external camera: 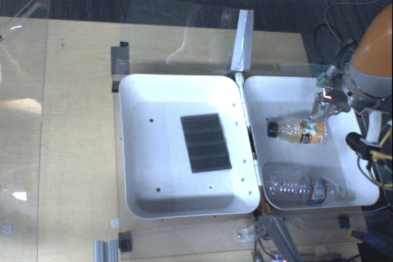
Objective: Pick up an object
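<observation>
A small bottle (296,131) with a black cap and a yellow label lies on its side in the right bin (270,92), cap pointing left. My gripper (320,110) hangs just above the bottle's right end, close to it or touching it. A larger clear plastic bottle (304,188) lies along the front of the same bin. A black ribbed rectangular block (206,142) rests flat in the middle of the left bin (141,150).
The grey arm with its orange band (374,49) comes in over the right bin's right edge. Cables (368,159) hang beside that bin's right rim. A metal post (242,40) stands behind the gap between the bins.
</observation>
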